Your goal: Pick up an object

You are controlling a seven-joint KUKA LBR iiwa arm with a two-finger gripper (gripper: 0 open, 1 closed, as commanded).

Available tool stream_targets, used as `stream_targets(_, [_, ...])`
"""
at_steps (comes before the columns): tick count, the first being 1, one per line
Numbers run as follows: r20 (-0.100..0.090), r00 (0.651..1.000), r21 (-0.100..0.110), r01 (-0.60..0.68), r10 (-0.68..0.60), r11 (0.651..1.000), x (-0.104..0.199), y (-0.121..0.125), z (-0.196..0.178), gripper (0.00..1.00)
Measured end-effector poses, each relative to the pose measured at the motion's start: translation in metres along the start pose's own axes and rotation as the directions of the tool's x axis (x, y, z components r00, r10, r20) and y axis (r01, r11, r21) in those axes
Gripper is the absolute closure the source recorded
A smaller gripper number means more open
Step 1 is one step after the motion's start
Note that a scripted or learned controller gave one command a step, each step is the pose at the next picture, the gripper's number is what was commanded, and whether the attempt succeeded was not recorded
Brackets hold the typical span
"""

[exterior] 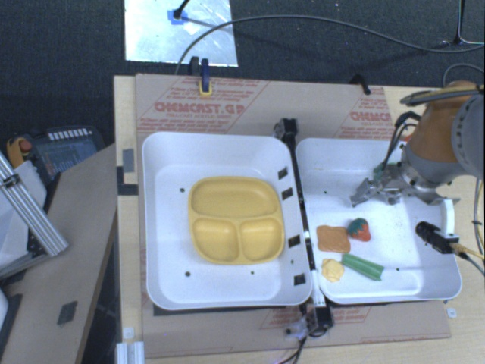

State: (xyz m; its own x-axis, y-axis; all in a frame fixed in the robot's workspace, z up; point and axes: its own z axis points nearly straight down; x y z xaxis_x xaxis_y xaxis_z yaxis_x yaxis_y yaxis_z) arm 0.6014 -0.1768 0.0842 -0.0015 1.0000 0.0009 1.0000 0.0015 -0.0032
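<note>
The grey two-finger gripper (pixel 362 196) hangs low in the right white bin (pixel 333 158); its fingers (pixel 356 199) sit nearly together with nothing between them. Well apart, toward the bin's near side, lie a flat orange-brown toy piece (pixel 333 238), a red-and-green toy (pixel 359 229), a green stick-shaped toy (pixel 362 266) and a small yellow toy (pixel 332 269). The left white bin (pixel 163 165) holds a yellow three-compartment plastic tray (pixel 233 218).
</note>
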Motion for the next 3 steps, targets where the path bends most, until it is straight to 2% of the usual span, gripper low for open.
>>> stream_targets(1, [0.003, 1.000, -0.008, 0.000, 0.000, 1.000, -0.001, 0.003, -0.015, 1.00])
stream_targets(2, [0.003, 1.000, -0.011, 0.002, -0.002, 1.000, 0.000, 0.005, -0.080, 1.00])
stream_targets(3, [0.003, 1.000, -0.011, 0.004, -0.004, 1.000, 0.004, 0.015, -0.130, 1.00])
